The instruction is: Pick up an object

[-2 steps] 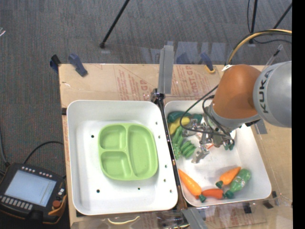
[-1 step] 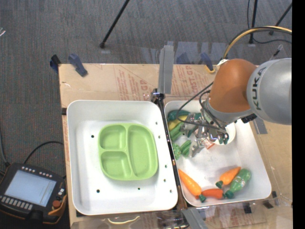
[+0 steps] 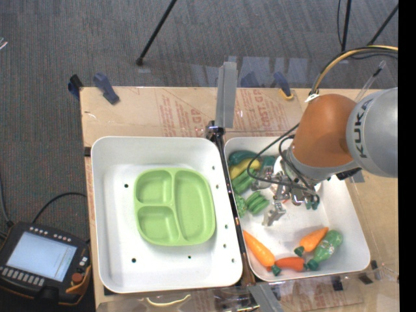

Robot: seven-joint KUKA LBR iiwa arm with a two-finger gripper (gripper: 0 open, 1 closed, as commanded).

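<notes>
Carrots (image 3: 260, 250) lie by the right bin's (image 3: 356, 229) near wall; pincer (image 3: 278, 211), state unclear, hovers beyond them near green vegetables (image 3: 250, 203), probably seeking one.

Grey cylindrical arm link (image 3: 380, 132) bearing dark "KUKA" lettering, joined to a rounded orange wrist band (image 3: 322, 132). Thin black cables (image 3: 273, 149) loop beside the band. Below it, a small metallic two-finger gripper (image 3: 278, 210) of silver brackets and fittings.
</notes>
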